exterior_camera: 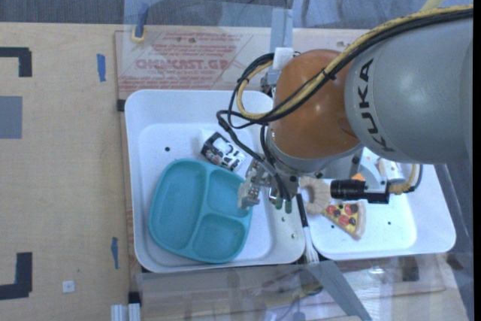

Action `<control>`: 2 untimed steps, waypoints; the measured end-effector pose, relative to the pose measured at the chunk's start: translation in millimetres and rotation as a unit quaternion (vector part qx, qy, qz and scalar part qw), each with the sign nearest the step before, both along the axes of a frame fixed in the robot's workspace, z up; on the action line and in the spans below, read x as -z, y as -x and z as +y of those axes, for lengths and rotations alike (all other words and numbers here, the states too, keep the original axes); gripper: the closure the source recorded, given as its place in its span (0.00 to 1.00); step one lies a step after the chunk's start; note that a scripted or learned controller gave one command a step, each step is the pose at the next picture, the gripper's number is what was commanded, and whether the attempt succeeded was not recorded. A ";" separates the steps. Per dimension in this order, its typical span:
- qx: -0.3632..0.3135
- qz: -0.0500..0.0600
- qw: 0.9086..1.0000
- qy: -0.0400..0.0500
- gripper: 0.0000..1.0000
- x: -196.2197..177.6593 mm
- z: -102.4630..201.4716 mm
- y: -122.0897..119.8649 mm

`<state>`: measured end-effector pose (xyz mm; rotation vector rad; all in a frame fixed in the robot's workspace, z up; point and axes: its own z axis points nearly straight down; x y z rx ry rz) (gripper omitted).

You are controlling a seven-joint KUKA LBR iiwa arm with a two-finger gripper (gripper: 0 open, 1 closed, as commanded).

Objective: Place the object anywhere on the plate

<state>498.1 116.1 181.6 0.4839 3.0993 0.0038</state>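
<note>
Left bin (135,184), near half: teal three-compartment plate (188,210) lies flat, nothing on it that I can see. Right bin (428,237), near its left wall: pizza slice toy (347,218) lies flat on the bin floor, well apart from the plate.

Gripper (254,193) hangs over the plate's right rim, close to the wall between the two bins. Seen from above and partly masked by the wrist; how wide it stands cannot be told, and no object is visible in it.

Just past the plate's far edge, on the left bin floor: small black-and-white packet (222,150), off the plate and close to its rim, left of the gripper.

Above that, the orange band (308,105) and grey arm (406,94) cover much of the right bin.

Far side of the bench (60,184): plywood board with red lettering (188,56) behind the bins.
</note>
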 end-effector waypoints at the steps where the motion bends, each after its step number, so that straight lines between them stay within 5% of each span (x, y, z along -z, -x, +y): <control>1: -0.046 -0.001 0.999 0.000 1.00 20.7 39.5 -43.5; 2: -0.046 -0.001 0.999 0.000 0.00 20.7 39.4 -43.5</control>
